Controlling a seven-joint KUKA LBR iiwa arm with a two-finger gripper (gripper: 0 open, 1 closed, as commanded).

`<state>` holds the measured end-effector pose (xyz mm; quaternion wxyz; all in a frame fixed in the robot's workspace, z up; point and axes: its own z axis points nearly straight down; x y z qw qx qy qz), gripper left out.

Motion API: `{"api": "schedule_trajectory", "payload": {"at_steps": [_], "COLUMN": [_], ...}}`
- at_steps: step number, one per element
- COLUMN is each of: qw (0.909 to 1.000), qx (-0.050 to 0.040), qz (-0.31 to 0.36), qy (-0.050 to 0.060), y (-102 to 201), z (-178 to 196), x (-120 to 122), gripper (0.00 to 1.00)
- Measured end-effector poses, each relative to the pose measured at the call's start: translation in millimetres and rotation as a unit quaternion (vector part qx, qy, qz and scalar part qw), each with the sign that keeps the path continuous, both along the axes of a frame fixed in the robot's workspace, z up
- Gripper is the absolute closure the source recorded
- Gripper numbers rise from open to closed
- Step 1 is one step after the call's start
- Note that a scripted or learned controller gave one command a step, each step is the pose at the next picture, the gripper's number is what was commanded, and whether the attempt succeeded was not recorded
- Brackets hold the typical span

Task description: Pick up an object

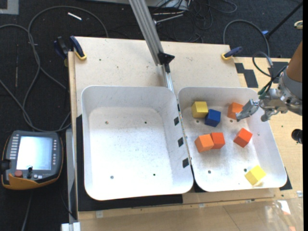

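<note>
The right bin (269, 143) holds several small cubes. A yellow cube (199, 109) and a blue cube (212, 117) sit near its back. Beside them lies an orange cube (234, 109), partly covered by one fingertip. Two orange cubes (204, 142) (218, 139) lie side by side in the middle, and a red-orange cube (243, 137) is to their right. Another yellow cube (255, 175) rests at the front right corner. My gripper (256, 112) hangs over the bin's back right part, open, with nothing between its fingers. Its left finger (246, 110) is just right of the orange cube.
The left bin (91, 129) adjoins the right one along a shared middle edge. A slanted metal pole (147, 23) comes down to the back of the bins. Clamps (77, 48) (232, 52) hold the board's far corners. A teach pendant (31, 158) lies off the bench at left.
</note>
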<state>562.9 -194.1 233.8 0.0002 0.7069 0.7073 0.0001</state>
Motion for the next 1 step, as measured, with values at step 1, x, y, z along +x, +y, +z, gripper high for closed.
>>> {"api": "schedule_trajectory", "payload": {"at_steps": [1], "qw": [1.0000], "qx": [-0.0005], "qz": [-0.003], "qy": [0.001], "y": [-25.2], "z": [1.5], "x": [-53.5], "gripper": [0.00]}}
